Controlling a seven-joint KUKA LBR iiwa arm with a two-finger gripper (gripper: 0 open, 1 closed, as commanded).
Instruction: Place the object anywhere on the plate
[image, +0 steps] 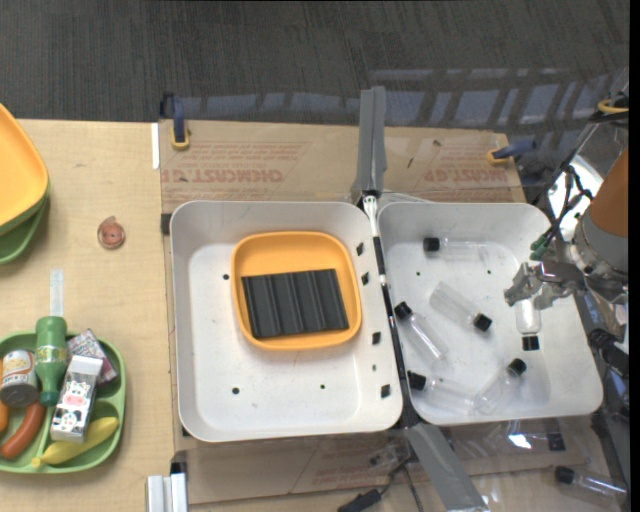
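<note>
Gripper (528, 300) over right bin (455, 395), jaws pinching an upright clear vial (528, 322), orange plate (295, 250) holding a black slab (295, 303) in left bin (200, 380)

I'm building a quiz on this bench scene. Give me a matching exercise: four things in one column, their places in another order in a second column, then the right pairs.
Things
1. orange plate
2. dark ridged block
3. clear vials with black caps
4. green bottle

Places
A. in the right bin
B. on the green tray at the left
C. in the left bin
D. lying on the plate

Pairs: 1-C, 2-D, 3-A, 4-B
</note>
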